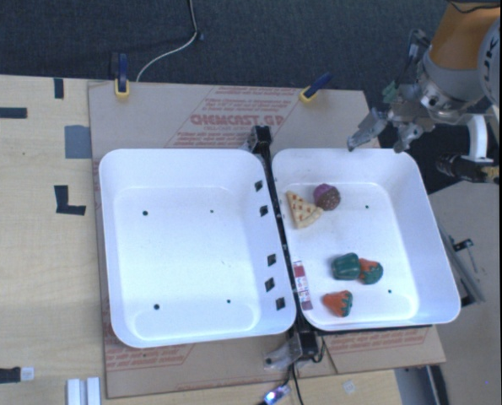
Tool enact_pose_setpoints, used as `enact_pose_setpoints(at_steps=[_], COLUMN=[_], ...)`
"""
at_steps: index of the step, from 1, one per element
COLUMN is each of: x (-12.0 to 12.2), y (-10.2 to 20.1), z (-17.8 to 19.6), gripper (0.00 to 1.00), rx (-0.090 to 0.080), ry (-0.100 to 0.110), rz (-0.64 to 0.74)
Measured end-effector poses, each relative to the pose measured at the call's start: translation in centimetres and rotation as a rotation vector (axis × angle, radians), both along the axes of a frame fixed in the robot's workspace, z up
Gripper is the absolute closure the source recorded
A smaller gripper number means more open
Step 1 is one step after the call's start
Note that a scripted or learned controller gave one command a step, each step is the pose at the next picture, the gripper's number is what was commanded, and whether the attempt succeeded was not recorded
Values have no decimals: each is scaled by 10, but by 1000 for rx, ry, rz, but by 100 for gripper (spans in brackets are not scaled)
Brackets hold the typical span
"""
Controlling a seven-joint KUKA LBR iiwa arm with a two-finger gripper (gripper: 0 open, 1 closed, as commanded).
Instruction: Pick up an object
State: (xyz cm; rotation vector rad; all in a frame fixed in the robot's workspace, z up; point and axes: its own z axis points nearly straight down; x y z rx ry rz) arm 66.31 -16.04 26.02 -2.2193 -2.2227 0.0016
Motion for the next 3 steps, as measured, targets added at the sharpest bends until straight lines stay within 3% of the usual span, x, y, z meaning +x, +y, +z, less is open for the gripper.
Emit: enact_pose_setpoints(at_steps=[2, 3], x=[6, 6], y=[129, 126], z=[224, 226], gripper=[0, 100], rx=[1, -3], ry=[-16, -1], rz=[7, 2])
